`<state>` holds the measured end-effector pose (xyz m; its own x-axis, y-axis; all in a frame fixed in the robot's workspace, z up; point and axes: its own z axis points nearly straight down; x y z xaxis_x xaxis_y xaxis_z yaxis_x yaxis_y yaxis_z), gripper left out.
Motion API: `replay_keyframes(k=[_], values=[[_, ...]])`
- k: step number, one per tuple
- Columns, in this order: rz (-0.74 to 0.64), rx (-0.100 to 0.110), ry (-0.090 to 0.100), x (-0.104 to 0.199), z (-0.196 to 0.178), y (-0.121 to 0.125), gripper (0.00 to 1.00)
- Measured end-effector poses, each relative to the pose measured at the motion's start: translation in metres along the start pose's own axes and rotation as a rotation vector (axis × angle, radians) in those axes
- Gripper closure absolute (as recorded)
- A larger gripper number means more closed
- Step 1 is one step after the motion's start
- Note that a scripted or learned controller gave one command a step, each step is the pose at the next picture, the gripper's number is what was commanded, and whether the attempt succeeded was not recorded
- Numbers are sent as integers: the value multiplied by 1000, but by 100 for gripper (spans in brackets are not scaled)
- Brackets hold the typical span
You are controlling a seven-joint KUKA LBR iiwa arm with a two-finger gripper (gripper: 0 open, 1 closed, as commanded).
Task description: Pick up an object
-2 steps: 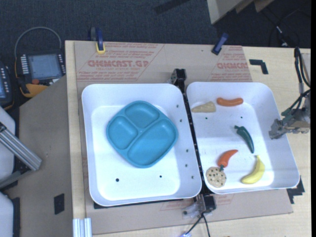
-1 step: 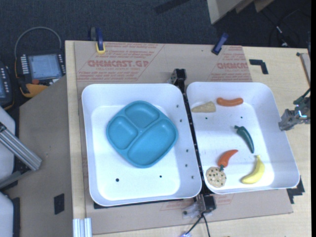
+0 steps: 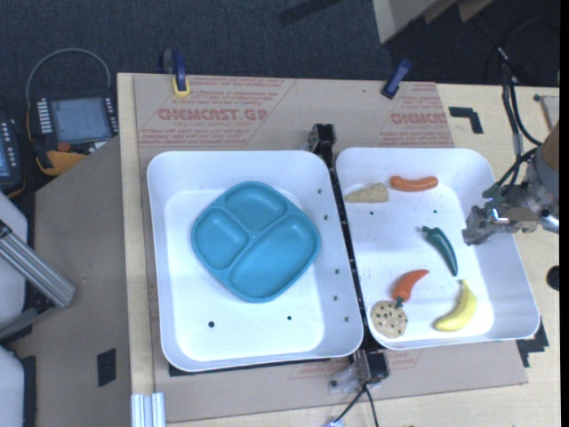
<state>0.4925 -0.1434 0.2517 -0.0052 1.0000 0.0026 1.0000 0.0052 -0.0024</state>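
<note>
Beside the green pepper, the tool, grip state unclear, banana below.

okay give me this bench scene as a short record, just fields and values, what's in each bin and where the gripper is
left bin: blue divided plate
right bin: sausage, tan piece, green pepper, red pepper, cookie, banana
gripper: over the right bin's right side, near the green pepper, nothing seen held
objects lifted: none, all lie on the bin floors
</note>
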Motion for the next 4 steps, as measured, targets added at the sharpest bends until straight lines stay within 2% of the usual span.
replay_keyframes(k=[2, 3, 4], values=[[4, 0, -1, 95, 21, 6, 100], [-1, 1, 0, 156, 32, 0, 100], [-1, -4, -1, 212, 20, -6, 100]])
